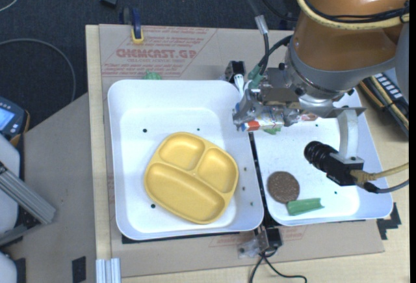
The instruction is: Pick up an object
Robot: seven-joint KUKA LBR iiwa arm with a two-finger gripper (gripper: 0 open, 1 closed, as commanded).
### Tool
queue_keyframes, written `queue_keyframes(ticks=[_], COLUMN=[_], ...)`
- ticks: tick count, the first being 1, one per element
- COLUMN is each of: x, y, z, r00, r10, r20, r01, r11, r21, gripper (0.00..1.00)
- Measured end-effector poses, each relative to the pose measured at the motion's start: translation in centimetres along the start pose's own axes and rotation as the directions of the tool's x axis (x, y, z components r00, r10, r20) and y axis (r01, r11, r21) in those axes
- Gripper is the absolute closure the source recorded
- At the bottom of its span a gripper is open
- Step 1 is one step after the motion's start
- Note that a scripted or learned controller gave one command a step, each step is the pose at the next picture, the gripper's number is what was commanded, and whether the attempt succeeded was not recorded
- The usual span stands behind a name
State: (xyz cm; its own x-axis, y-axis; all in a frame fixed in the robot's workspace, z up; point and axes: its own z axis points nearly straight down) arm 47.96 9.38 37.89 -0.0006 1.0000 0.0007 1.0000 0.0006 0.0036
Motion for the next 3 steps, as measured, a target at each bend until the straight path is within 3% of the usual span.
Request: queue_keyframes(ticks=[1, 2, 3], x=[-7.2, 2.1, -0.4], y=[-0.2, 0.0, 1.9], z=[10.2, 17.1, 17.9], r00=[1.0, 1.0, 1.0], r10=[0.009, -0.008, 0.004], r20=[0.003, -0.001, 0.002], r01=[-0.009, 0.008, -0.004], r11=[1.0, 1.0, 1.0], r21=[0.014, 0.014, 0.005], gripper=[1.0, 1.0, 1.0])
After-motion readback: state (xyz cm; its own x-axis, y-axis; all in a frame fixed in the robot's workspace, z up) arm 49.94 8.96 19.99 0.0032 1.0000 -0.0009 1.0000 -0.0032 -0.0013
